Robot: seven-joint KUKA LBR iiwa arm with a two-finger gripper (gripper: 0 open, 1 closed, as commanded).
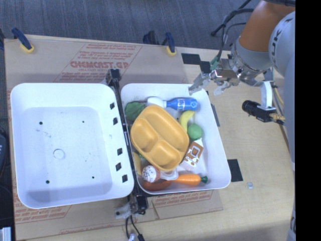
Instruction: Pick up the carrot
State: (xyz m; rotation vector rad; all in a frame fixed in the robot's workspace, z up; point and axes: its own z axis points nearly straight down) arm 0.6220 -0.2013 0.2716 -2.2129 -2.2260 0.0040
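While the arm hangs over the bench: a crowded right bin (224, 170)
Carrot (186, 179): lies along the right bin's near wall, long axis left to right, green top toward the right, tip tucked by a red thing
Gripper (204, 86): above the bin's far right corner, well apart from the carrot, fingers spread, holding nothing
Neighbours: yellow tray (158, 137), blue bottle (179, 104), banana (186, 118)
Left bin (20, 134): beside it

Orange carrot (188, 179) flat along right bin's (218, 134) near wall.
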